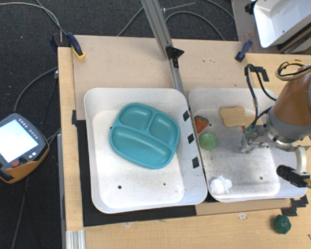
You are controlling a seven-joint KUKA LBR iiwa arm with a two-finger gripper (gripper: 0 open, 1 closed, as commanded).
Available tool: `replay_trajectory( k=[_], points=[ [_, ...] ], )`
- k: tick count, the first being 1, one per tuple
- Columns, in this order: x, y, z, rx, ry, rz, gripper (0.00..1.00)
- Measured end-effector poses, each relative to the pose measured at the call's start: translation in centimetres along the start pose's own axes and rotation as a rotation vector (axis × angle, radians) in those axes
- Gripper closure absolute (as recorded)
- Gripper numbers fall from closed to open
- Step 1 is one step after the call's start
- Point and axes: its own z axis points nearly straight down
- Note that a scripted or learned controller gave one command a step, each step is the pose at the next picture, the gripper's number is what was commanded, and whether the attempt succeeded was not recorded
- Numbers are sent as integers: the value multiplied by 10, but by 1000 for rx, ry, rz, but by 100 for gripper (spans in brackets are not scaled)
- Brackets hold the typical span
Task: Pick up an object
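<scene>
The right bin point(259, 183) holds a tan flat piece point(232, 116) at the back, an orange-red object point(200, 123) against the left wall, a green ball point(208, 141) just below it, and a white crumpled object point(221, 184) at the front left. My gripper point(247, 145) hangs low over the middle of this bin. It is just below and right of the tan piece and about 75 px right of the green ball. Nothing shows held in it. The arm's orange band point(295, 105) sits above it at the right.
The left bin point(101, 191) carries a teal divided plate point(144, 135). A dark green ball point(281, 223) lies on the bench outside the right bin's front corner. A metal pole point(163, 32) slants over the bins' shared wall. Cables point(255, 90) loop near the arm.
</scene>
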Motion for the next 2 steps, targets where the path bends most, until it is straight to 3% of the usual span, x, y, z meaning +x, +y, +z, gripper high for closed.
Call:
replay_trajectory(
  k=[2],
  points=[
    [-13,-4,-116,0,0,-2,100]
  ],
)
